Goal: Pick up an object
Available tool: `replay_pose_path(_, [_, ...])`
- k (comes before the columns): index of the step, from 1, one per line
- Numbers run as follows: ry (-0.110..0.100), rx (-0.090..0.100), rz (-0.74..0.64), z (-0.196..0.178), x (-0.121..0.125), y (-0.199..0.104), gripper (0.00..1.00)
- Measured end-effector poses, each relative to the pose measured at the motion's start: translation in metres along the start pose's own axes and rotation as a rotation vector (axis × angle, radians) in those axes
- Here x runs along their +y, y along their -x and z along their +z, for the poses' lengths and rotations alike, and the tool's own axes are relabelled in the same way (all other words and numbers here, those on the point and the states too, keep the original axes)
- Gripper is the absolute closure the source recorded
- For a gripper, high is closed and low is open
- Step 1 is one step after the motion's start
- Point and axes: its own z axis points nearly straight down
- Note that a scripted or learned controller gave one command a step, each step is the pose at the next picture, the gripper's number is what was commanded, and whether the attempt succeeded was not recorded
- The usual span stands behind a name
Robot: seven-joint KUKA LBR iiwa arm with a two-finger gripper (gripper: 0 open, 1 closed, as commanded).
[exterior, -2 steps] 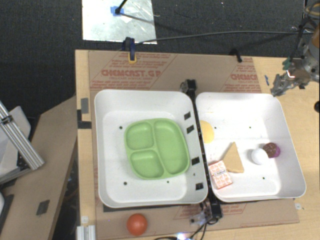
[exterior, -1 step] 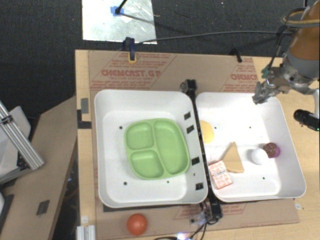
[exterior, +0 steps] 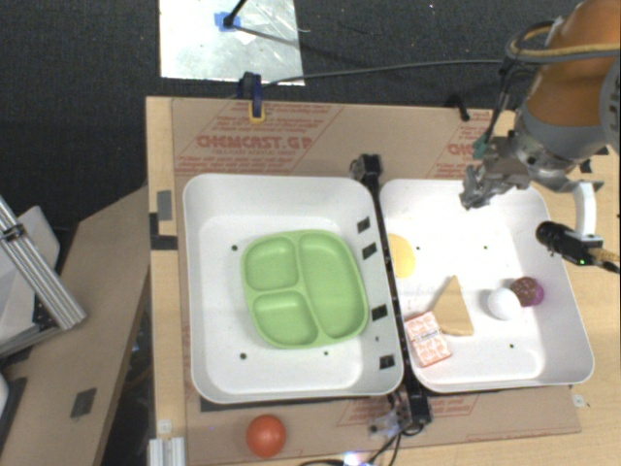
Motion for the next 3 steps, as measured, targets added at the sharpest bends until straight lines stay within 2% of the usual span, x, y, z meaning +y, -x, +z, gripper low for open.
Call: replay_pose_path(3, [-0.002, 0.001, 0.000, 0.000, -0.043, -0.165, 1.00])
